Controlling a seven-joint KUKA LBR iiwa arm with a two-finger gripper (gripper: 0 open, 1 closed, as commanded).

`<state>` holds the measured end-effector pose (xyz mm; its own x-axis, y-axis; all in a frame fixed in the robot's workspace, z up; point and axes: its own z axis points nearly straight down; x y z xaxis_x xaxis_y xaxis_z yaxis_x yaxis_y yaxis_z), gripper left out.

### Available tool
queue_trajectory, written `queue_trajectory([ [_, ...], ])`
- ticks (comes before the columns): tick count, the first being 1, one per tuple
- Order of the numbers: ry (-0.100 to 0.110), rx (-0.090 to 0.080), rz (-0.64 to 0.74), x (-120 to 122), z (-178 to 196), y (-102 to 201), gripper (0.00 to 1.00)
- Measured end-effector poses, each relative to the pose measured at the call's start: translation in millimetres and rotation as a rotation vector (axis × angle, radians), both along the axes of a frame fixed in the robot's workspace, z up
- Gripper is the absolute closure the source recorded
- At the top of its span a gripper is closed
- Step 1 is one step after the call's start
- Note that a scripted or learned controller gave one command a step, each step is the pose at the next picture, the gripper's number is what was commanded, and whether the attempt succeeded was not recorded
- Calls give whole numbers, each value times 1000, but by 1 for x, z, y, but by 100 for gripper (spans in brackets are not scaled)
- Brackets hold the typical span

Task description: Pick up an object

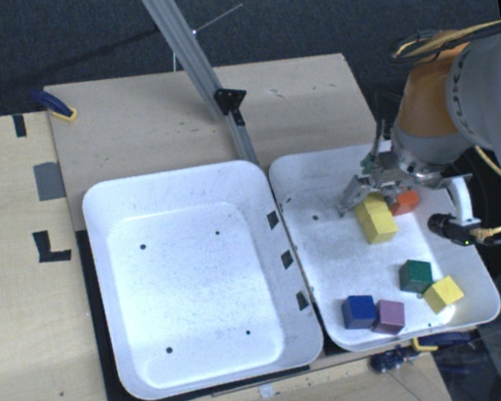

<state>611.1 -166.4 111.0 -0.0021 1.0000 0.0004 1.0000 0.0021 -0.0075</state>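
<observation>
The grey arm with its orange band is reaching in from the right, and its metal gripper point(374, 185) is hanging low over the right bin point(322, 259), at that bin's upper part. Whether the gripper is spread or closed cannot be told; nothing is visibly sitting between its tips.

A yellow block point(377, 220), matte and boxy, is lying just below the gripper, touching or nearly touching it. A small orange block point(407, 202) is sitting just beside the yellow one, partly hidden under the wrist.

Further down the same bin, a dark green cube point(416, 275) is resting near a smaller yellow cube point(443, 293). A blue cube point(358, 310) and a purple block point(390, 315) are touching each other at the bin's lower edge.

Both bins are smooth white plastic with rounded corners, speckled with fine dark marks. The left bin point(112, 227) is showing four small dark dots on its floor. The bench point(17, 281) is pale wood with black tape marks. No readable writing is showing anywhere.
</observation>
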Motion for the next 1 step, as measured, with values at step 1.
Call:
queue_trajectory([
  [1, -5, -1, 1, 2, 13, 0, 100],
])
